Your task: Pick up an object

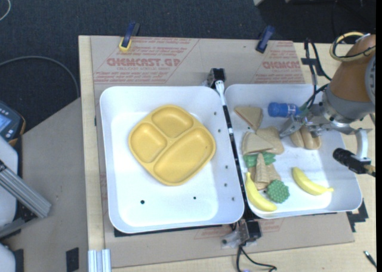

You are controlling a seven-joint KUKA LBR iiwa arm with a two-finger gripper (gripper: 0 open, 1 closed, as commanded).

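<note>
The gripper [296, 126] hangs low in the right bin [346, 202] beside the blue bottle [279, 109] (whether its jaws are parted, I cannot tell).

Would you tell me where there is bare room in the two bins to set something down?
Left bin: bare floor all around the yellow divided plate, widest along the near edge. Right bin: crowded with food by the divider; a small patch between the far banana and the gripper.

One fixed overhead camera.
It looks down at a slant on both white bins [110, 163]; the arm [352, 89] enters at 3 o'clock.
</note>
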